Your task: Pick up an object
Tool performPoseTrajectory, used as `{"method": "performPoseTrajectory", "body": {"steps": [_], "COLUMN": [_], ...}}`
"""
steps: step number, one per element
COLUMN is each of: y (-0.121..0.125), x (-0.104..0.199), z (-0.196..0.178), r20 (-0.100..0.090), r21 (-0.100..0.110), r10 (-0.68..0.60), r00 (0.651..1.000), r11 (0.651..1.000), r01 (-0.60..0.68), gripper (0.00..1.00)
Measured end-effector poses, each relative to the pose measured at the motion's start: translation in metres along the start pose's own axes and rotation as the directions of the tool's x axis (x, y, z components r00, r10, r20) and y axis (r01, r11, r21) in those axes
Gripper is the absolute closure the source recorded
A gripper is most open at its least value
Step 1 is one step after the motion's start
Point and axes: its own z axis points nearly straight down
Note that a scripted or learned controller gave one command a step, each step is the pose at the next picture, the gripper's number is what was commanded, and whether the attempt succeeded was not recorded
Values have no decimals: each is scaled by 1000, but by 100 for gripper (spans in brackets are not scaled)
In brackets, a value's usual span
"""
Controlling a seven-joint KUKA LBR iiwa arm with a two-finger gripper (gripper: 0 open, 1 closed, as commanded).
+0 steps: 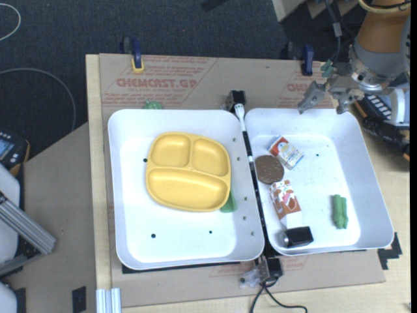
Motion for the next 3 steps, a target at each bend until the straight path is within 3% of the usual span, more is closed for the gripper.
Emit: {"method": "performPoseTrajectory", "body": {"steps": [1, 2, 3], "y": [-33, -92, -159], "x": [8, 83, 39], "z": [146, 37, 133], "r20": [-5, -4, -1], "r21": [-1, -3, 14], "r10": [3, -6, 7], "r00": [1000, 1000, 1000], "r11": [1000, 1000, 1000], "r01": [-3, 6, -7], "gripper": [0, 0, 0]}}
